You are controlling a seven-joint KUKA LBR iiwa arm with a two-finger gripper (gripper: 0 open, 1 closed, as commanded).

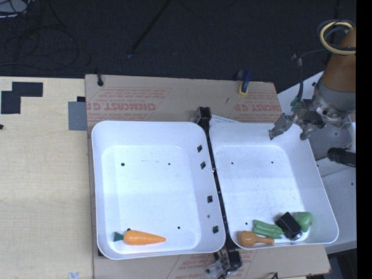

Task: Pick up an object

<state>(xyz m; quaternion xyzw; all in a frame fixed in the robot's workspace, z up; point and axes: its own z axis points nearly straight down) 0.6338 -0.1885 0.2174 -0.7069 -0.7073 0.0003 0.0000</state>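
Over in the left bin [110, 156], a lone carrot [142, 238] lies flat near the front wall, well apart from everything. Moving across, the right bin [302, 173] has its items bunched in the front corner: a tan gourd-shaped piece [254, 239], a green pod [267, 229], a black block [289, 225] and a green lump [303, 218], all touching or overlapping. That crowding looks risky; a grab there could snag two or slip off. The jaws [293, 127] hover spread apart over the far right rim, holding nothing.
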